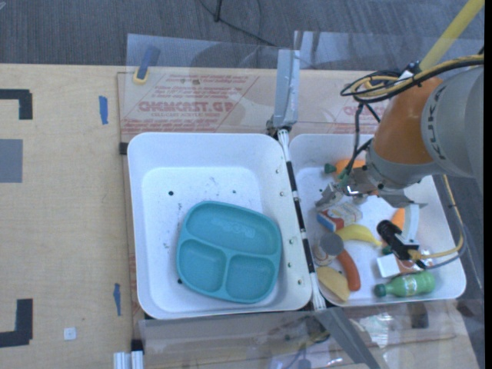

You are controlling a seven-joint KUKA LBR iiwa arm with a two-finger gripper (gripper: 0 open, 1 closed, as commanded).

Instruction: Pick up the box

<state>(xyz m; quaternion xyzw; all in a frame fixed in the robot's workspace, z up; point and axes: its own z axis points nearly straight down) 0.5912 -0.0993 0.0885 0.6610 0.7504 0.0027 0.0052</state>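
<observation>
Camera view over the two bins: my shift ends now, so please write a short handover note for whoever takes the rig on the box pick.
Gripper: low in the right bin, over the clutter at its left side; the finger state can't be read from here.
Box: a small red, white and blue item just below the gripper may be it; I can't be sure.
Also in that bin: banana, sausage, green bottle.
Left bin: teal divided tray.
Done: arm is down at the pile. Left: nothing visibly lifted; grasp and raise the box.
</observation>
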